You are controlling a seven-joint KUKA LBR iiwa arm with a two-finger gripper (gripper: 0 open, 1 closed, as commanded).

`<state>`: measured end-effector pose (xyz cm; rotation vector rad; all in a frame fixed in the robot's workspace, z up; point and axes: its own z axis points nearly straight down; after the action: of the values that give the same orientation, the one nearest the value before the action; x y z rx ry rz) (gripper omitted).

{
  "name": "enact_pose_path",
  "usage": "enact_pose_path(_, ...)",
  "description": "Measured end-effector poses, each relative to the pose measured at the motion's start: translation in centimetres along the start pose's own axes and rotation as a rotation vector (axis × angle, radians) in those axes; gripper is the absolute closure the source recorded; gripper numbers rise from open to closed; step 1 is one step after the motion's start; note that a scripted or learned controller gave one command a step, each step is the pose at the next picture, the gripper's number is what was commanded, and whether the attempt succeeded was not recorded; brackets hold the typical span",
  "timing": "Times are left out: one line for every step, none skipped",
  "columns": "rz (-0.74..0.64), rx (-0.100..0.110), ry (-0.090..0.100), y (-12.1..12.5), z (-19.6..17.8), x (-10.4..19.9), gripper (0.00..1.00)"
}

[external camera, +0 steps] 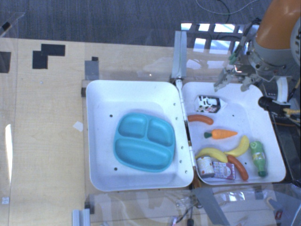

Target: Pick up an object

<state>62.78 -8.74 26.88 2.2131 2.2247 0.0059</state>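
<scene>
While our tool [233,81] hangs above the right bin [277,173], fingers apart and holding nothing, we judge the carrot [221,134] light, rigid, best pinched across its middle

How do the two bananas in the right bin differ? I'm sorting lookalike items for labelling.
The lower banana lies nearly flat along the bin floor, while the upper banana slants up toward the right. The lower banana touches the small can; the upper banana sits beside the green bottle. The lower banana lies nearer the divider. Both are yellow, curved and lie in the right bin.
</scene>
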Motion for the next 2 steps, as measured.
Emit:
enact_pose_path(-0.225,0.001,0.0,-2.9,11.1,-1.1,0.0)
enact_pose_path(-0.16,-0.028,-0.005,0.0,16.9,-1.6,0.0)
